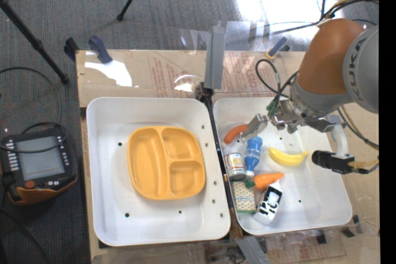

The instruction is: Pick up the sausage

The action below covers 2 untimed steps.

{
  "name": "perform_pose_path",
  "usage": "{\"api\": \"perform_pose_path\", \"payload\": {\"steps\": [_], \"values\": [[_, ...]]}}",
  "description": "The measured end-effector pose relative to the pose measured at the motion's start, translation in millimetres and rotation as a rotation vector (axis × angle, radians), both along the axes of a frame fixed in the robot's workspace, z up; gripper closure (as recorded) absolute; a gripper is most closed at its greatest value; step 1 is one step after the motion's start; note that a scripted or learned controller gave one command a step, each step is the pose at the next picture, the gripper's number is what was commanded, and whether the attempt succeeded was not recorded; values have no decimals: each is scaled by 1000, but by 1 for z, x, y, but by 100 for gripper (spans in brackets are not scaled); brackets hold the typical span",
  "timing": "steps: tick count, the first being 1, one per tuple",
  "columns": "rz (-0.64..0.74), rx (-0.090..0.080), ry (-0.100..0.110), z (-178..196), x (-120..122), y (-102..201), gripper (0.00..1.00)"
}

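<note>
The sausage (234, 133) is a short orange-red link lying at a slant near the upper left corner of the right bin (322, 204), close to the divider. My gripper (255, 126) reaches in from the right and sits low over the sausage's right end, touching it or nearly so. The gripper's tip hides that end of the sausage. The arm's orange band and grey wrist hang above the bin's upper right part.
A blue bottle (252, 154), a small can (235, 166), a banana (288, 157), a carrot (269, 180), a green box (244, 198) and a black-and-white packet (269, 203) crowd the right bin just below the sausage. The left bin holds a yellow divided plate (166, 162).
</note>
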State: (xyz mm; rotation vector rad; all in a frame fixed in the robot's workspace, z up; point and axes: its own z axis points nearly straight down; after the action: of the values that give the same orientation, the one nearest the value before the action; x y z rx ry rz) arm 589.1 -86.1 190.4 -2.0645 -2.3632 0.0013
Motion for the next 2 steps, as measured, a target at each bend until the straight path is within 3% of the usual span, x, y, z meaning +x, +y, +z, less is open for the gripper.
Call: {"api": "perform_pose_path", "payload": {"steps": [1, 2], "values": [[-47, -1, 0, -35, 45, -8, 0], [68, 0, -13, -96, 59, -24, 0]]}}
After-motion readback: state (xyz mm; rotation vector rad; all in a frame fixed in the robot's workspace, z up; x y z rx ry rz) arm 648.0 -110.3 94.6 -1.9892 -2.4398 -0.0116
